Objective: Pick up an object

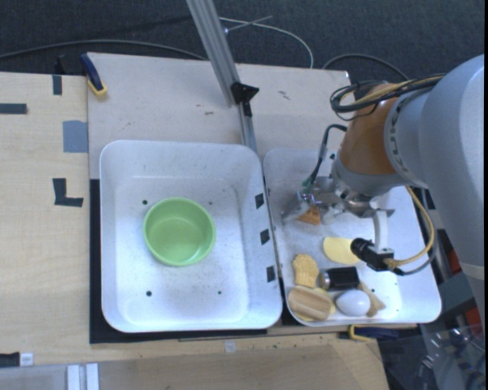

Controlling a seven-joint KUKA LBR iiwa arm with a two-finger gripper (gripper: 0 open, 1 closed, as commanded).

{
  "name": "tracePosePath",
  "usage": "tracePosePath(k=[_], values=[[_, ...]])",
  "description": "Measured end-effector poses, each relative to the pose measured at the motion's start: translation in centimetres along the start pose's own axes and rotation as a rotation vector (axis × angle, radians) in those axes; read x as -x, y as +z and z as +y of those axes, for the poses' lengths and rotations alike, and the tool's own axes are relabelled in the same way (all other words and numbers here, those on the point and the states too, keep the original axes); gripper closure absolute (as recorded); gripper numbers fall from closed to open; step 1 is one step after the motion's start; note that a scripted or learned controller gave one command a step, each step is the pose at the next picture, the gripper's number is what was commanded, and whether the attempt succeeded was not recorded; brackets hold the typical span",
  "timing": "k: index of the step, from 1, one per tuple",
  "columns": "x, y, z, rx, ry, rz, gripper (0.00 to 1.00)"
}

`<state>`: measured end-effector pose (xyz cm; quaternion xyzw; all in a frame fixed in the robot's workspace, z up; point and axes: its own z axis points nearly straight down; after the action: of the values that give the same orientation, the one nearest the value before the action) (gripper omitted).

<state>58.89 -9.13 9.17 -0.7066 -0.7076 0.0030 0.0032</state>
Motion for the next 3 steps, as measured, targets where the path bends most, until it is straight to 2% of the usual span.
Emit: tracePosePath(k=[1,3], values=[[-0.1,-1.3,0.1,0.005,-0.002,0.0,1.0],[0.9,-13.5,0.3,0.014,0.0,-0.002,1.0]])
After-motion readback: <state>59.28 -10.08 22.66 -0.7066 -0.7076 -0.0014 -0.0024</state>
